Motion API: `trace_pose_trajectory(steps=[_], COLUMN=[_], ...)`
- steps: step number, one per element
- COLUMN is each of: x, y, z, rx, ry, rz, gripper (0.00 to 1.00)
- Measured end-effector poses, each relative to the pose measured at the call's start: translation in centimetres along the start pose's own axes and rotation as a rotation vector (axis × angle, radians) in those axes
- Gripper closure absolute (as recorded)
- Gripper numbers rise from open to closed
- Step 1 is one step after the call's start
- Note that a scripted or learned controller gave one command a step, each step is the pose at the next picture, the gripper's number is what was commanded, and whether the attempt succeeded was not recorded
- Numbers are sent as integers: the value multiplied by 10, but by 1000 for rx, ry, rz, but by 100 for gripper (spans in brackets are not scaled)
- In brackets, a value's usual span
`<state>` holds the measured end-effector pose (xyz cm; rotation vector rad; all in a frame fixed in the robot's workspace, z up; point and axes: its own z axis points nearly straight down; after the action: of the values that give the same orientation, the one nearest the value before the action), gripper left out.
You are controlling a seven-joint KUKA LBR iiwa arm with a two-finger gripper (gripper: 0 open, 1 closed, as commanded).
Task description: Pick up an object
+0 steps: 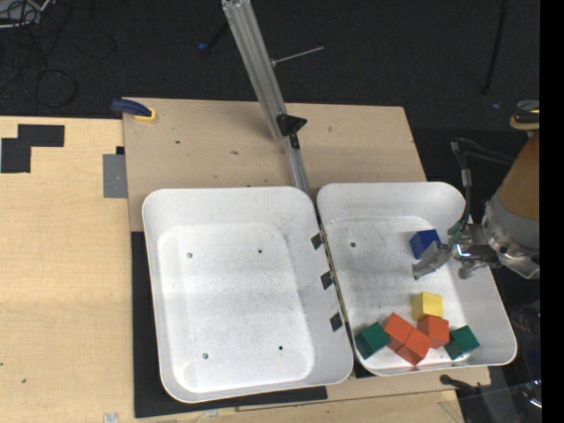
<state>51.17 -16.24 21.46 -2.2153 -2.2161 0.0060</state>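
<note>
The right bin (379, 194) holds several small blocks. A blue cube (424, 240) lies near its far right side. In the near right corner cluster a yellow cube (431, 304), three orange-red blocks (414, 335) and two green blocks (372, 337) (461, 342). My gripper (449, 263) hangs over the right part of this bin, just below and right of the blue cube and above the yellow one. Its fingers (429, 262) stand spread apart with nothing between them. One finger lies close beside the blue cube.
The left bin (167, 205) sits beside the right one, with black clips (327, 279) along the shared edge. A slanted aluminium rail (263, 76) rises behind the bins. A blue and yellow clamp (134, 108) lies at the bench's far left.
</note>
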Motion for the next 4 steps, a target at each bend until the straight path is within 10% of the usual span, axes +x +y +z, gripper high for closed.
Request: trace_pose_trajectory(steps=[4], x=[-8], y=[8], z=[123], rx=[-9], ry=[-2], rz=[2], gripper=[0])
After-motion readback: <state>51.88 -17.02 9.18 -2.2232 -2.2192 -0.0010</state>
